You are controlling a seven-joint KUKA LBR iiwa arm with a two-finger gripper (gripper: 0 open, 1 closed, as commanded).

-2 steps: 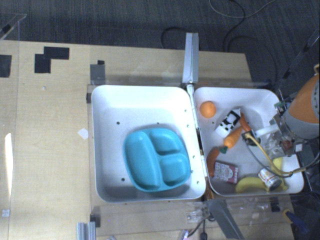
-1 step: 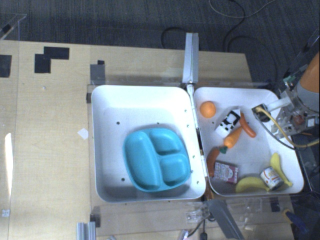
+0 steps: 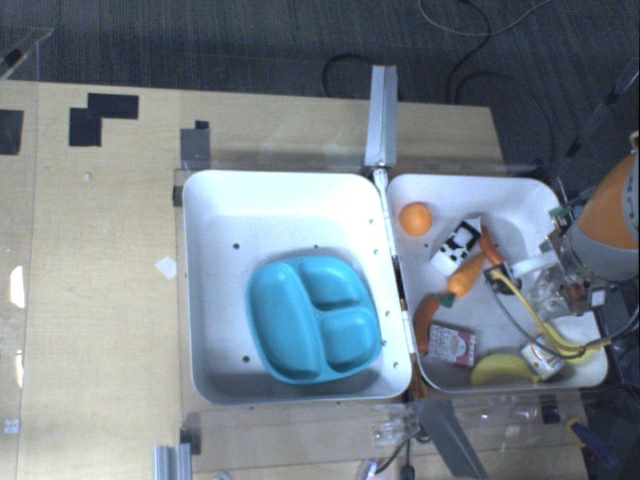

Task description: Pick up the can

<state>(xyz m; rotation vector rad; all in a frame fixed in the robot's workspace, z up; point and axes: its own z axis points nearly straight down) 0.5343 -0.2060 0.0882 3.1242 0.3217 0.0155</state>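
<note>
The can (image 3: 452, 344) is dark maroon with a pale label. It lies on its side near the front edge of the right bin (image 3: 520, 200), between a red sausage-shaped piece (image 3: 426, 318) and a banana (image 3: 503, 369). My gripper (image 3: 548, 286) hangs over the right side of that bin, below the orange wrist band (image 3: 612, 214). It sits to the right of the can and apart from it. Nothing can be made out between its fingers.
The right bin also holds an orange ball (image 3: 415, 218), a black-and-white block (image 3: 458, 241) and a carrot (image 3: 472, 272). A yellow cable (image 3: 535, 320) loops under the gripper. In the left bin (image 3: 215, 268) lies a blue divided plate (image 3: 315, 316).
</note>
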